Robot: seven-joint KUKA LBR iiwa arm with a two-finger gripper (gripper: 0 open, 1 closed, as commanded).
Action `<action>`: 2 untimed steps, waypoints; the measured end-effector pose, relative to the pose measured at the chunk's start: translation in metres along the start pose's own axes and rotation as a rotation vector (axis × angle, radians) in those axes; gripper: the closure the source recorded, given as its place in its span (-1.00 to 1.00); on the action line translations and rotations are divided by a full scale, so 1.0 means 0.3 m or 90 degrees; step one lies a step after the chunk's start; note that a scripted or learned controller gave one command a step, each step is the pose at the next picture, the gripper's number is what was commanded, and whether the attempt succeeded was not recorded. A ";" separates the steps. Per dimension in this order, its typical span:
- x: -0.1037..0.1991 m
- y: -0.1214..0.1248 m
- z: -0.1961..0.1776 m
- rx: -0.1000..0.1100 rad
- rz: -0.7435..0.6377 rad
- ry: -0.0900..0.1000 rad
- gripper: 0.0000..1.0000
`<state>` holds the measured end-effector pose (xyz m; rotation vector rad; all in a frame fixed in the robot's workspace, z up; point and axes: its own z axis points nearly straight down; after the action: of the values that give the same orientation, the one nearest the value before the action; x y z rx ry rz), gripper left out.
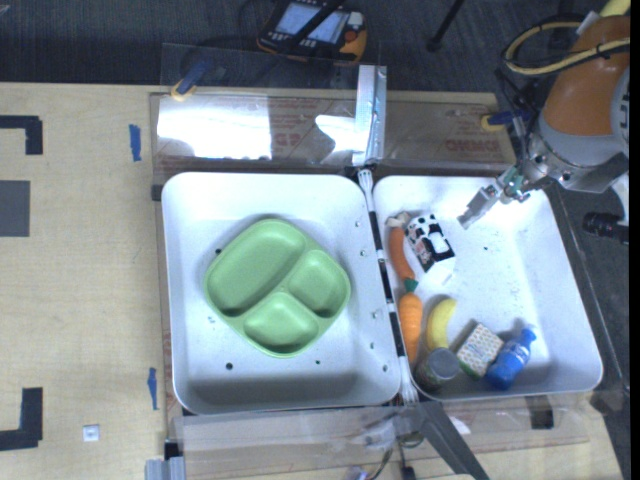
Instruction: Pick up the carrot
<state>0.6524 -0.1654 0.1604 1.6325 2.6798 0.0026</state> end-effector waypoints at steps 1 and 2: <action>0.075 -0.338 0.052 0.001 0.028 0.001 -1.00; 0.072 -0.334 0.017 -0.001 0.029 -0.001 1.00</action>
<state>0.5535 -0.1923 0.1550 1.6910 2.6405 0.0039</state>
